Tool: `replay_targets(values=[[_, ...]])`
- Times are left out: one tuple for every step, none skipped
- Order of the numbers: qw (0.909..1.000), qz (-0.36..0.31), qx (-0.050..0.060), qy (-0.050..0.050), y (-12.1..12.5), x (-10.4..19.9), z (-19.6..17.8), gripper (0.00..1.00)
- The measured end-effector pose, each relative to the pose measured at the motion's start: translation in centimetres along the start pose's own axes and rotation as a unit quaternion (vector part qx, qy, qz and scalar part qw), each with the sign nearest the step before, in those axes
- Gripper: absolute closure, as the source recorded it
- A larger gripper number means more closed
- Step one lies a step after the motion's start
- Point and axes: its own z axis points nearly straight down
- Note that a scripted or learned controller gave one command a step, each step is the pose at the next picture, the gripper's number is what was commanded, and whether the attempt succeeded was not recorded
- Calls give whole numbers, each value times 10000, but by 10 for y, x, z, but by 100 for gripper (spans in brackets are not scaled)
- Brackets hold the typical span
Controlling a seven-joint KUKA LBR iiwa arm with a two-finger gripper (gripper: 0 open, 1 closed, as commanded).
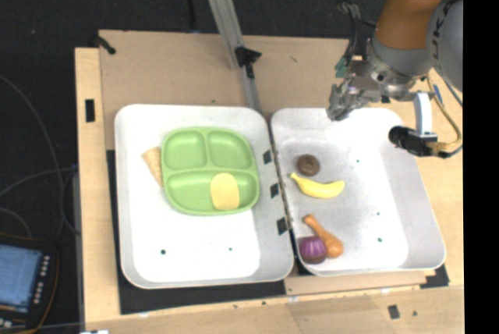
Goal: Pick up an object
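Camera view — gripper (341, 108) above right bin's (405, 168) far edge, finger state unclear — banana (319, 186) well below.

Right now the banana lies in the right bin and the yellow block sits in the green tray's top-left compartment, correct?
Not quite. The camera view shows the yellow block in the green tray's large bottom compartment, not the top-left one. The banana does lie in the right bin.

Wooden desk (90, 168) carries two shallow white bins side by side: left bin (132, 246), right bin (405, 231). Grey metal pole (222, 5) rises slantwise behind bins. Dark floor surrounds desk; black cables (39, 145) trail at left, lit tablet screen (23, 278) near lower-left corner.
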Motion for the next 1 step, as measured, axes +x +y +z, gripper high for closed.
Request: replay_targets(values=[[10000, -7, -1, 4, -9, 55, 12, 100]])
